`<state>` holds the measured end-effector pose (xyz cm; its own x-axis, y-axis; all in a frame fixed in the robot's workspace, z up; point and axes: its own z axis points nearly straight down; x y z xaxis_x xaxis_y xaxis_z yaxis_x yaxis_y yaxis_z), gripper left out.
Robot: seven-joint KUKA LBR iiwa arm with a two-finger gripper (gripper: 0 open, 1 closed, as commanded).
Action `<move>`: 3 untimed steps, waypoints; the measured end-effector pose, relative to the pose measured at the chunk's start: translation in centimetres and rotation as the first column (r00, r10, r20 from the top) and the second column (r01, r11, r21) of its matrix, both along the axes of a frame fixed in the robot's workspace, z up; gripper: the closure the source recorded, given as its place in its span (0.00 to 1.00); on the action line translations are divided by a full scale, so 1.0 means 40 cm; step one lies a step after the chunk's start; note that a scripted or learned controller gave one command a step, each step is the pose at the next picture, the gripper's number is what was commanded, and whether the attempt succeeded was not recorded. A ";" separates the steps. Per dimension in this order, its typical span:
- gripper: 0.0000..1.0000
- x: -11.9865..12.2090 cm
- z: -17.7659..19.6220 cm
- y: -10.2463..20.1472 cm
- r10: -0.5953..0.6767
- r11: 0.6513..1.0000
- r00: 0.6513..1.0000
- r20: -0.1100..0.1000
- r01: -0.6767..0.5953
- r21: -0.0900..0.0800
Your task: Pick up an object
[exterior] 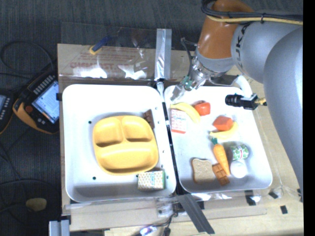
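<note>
The gripper (186, 85) was positioned at the right bin's (261, 132) far-left corner beside the banana (187, 110); its opening could not be determined, and nothing was lifted.

Bins (74, 146): smooth white plastic, a bit shiny
Yellow tray (125, 144): shiny smooth plastic
Arm (275, 48): smooth grey metal look
Floor (29, 14): rough dark carpet

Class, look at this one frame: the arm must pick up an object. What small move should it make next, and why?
Probably a short descent toward the banana. The end effector sits at the top left corner of the right bin, just above the banana, with nothing seen in it. The banana is the nearest object, so lowering onto it seems the shortest route to a grasp.
</note>
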<state>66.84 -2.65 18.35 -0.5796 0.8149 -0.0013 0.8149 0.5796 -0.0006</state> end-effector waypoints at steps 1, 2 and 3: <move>1.00 -0.082 0.001 0.055 0.033 0.999 0.999 0.000 -0.033 -0.001; 1.00 -0.119 0.001 -0.018 0.045 0.999 0.999 0.000 -0.045 -0.001; 1.00 -0.084 0.000 0.044 0.094 0.996 0.996 0.000 -0.094 -0.002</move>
<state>63.47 -0.89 18.36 -0.6538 0.7566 -0.0026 0.7566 0.6538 -0.0018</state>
